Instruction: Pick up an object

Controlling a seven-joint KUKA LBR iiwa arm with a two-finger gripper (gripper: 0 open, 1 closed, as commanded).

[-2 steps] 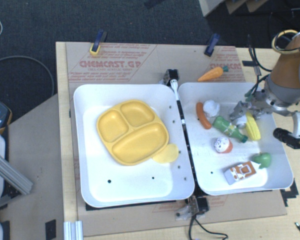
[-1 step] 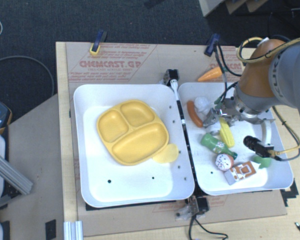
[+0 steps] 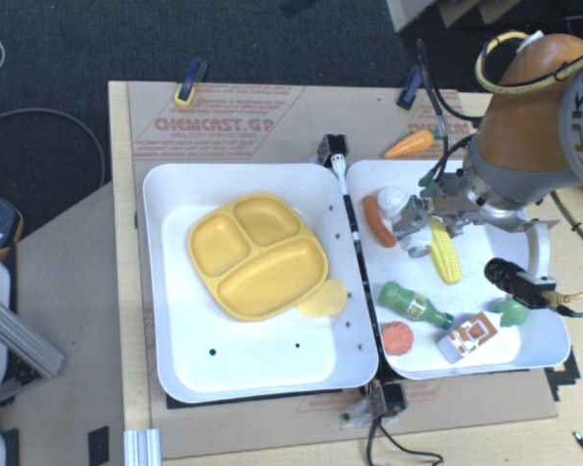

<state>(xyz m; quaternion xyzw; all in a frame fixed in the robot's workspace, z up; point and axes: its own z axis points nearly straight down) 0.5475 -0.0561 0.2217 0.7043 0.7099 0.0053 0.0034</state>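
My gripper point(image 3: 415, 229) hangs low over the upper part of the right bin point(image 3: 554, 343). It is between a red-orange sausage point(image 3: 377, 221) on its left and a yellow corn cob point(image 3: 446, 251) on its right, close to both. Nothing can be seen held in it. A small white object point(image 3: 393, 200) lies just above the sausage. Nearer the front lie a green bottle point(image 3: 414, 304), a red disc point(image 3: 397, 337), a small orange and white box point(image 3: 469, 335) and a small green piece point(image 3: 513, 312).
The left bin point(image 3: 165, 289) holds a yellow divided plate point(image 3: 257, 255) with a pale yellow disc point(image 3: 323, 299) tucked at its lower right. An orange carrot point(image 3: 411, 145) lies on the bench behind the right bin. The arm covers the right bin's far right corner.
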